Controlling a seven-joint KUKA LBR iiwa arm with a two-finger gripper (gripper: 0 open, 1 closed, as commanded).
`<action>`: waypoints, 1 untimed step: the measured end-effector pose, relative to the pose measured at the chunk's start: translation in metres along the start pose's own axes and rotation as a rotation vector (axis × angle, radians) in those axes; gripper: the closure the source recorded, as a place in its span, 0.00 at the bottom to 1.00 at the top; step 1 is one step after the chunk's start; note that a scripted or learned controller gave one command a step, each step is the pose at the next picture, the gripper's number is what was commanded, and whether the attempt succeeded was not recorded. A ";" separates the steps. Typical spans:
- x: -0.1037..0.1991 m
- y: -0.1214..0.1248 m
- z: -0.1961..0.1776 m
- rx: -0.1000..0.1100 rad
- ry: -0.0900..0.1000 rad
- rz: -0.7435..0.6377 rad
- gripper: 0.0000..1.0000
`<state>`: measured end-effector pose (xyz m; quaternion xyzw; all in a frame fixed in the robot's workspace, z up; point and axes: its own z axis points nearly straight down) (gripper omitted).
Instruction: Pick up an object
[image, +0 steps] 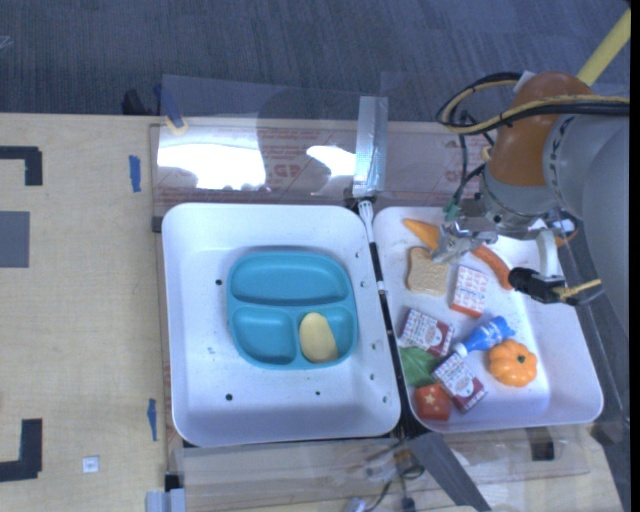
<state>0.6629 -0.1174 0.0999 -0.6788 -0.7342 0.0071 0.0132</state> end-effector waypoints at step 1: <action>-0.001 0.000 0.009 0.001 0.004 0.078 1.00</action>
